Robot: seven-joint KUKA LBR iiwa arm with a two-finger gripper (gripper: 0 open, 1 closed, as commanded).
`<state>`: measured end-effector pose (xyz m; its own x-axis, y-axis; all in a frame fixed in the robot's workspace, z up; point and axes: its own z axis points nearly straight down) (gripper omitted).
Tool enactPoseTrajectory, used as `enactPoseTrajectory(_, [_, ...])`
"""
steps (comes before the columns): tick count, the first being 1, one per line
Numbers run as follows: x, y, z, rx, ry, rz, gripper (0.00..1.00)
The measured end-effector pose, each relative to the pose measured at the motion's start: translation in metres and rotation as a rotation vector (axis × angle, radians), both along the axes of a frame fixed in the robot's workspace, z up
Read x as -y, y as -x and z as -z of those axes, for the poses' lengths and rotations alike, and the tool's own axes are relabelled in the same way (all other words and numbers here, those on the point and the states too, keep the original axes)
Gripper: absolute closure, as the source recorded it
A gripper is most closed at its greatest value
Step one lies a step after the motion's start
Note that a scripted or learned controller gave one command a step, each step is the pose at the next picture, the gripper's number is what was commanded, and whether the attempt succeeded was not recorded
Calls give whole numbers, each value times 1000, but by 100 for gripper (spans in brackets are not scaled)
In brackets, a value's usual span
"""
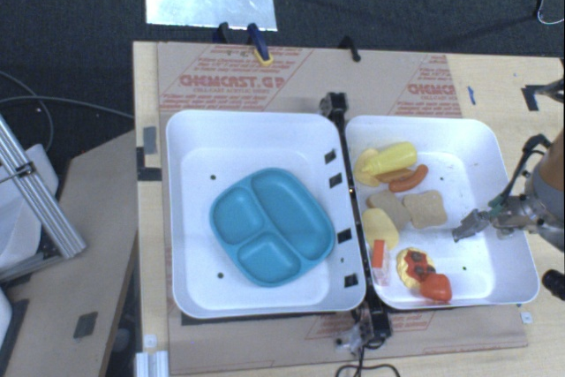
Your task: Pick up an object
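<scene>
Two shallow white bins are seen side by side on the worktop (265,71): the left bin (190,190) carries a smooth teal divided plate (272,227), while the right bin (494,278) holds the candidate objects at the centre-right of the frame — a glossy yellow corn-like piece (387,160), a sausage (408,179), a flat tan toast slice (425,207), a pale rounded piece (381,228) and a red-and-yellow lump (424,271). Nothing is judged to be picked up yet; the gripper (468,228) is placed low at the right edge, apart from the toast, and whether the jaws are spread or pressed together cannot be told.
</scene>
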<state>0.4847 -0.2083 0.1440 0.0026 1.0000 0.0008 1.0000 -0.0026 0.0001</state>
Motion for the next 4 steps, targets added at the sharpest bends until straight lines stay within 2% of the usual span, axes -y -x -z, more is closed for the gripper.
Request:
enactPoseTrajectory(1, [-44,-51,61,1,-2,-12,0])
enactPoseTrajectory(2, [-98,-166,58,12,1,-16,0])
enactPoseTrajectory(3, [-56,-159,59,3,2,-3,0])
enactPoseTrajectory(4, [-37,-178,64,-35,-11,-12,0])
